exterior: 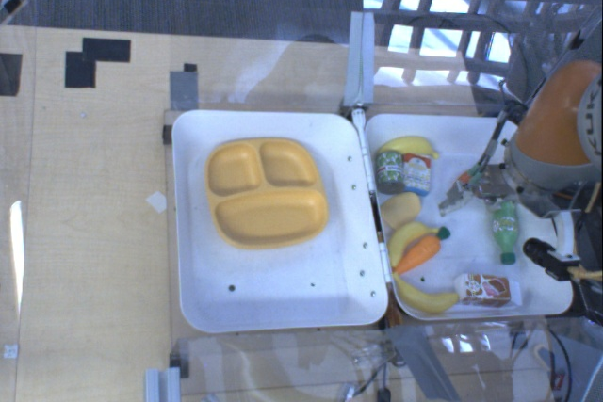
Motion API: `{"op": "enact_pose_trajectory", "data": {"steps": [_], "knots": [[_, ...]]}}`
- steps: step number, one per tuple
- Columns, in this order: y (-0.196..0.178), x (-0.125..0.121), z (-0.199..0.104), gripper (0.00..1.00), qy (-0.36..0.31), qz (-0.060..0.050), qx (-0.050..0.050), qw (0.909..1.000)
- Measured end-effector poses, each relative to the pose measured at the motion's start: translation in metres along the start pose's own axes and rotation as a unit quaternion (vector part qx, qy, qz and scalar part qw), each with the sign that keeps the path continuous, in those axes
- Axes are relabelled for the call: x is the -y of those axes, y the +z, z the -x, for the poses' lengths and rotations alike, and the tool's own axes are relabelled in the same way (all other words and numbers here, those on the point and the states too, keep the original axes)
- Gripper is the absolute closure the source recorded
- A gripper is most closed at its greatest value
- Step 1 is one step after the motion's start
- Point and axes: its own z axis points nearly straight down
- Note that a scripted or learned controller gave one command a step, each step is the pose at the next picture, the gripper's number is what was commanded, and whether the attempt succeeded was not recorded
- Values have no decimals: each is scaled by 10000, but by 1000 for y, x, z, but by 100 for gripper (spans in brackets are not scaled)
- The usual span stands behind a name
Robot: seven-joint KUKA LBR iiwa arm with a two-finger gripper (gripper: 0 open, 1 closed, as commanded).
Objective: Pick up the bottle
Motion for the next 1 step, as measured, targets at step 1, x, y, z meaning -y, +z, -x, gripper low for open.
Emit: {"op": "enact_pose_trajectory", "data": {"steps": [1], "knots": [[6,6,14,0,830,56,-112,9965]]}}
